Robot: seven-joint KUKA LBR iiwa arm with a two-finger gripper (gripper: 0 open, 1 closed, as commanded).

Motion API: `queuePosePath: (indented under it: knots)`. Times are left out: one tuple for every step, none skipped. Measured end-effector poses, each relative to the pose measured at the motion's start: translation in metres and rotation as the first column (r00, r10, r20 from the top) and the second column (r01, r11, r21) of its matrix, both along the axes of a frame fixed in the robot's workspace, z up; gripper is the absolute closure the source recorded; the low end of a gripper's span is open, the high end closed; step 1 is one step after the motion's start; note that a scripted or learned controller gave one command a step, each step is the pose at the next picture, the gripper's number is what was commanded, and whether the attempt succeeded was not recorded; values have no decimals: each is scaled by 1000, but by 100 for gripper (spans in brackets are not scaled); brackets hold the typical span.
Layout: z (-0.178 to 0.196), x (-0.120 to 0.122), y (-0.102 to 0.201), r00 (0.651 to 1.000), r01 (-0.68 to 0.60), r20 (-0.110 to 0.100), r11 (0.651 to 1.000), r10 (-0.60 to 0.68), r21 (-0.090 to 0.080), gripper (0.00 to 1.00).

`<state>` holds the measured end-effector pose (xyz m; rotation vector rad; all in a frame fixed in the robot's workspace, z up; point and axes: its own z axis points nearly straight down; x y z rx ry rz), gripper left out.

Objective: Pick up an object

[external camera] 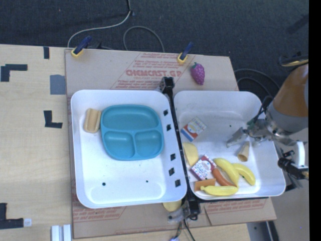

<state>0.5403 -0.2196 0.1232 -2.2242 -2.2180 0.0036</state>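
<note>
From above, I see my arm (291,102) come in from the right side. It is grey with an orange band. My gripper (244,137) is over the right bin (220,102), near its right wall. My two fingers (233,139) are spread apart, and I see nothing between them. One finger points left and the other points down at a small tan cone (243,152). The cone sits just under my gripper, so close I cannot tell if we touch.

Below the cone lie two bananas (235,170), side by side. Another yellow piece (219,190) lies at the bottom of the bin. A little orange carrot (219,175) is next to the bananas. Left of it is a small red and white packet (201,167). A yellow wedge (190,153) rests by the left wall. Higher up is a small card (193,128), white with red and blue on it.

The left bin (83,185) holds a blue tray (132,131) with three parts. A tan bread piece (92,120) lies just beside the tray, on its left.

Both bins sit on brown cardboard (125,69). A bunch of purple grapes (198,73) lies on the cardboard, above the right bin. Two clamps (81,46) with blue handles hold the top edge of the cardboard.
</note>
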Motion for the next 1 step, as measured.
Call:
queuePosePath:
  knots:
    - [-38, -42, 1, 1000, -3, 8, 1000, 3, -2, 0]
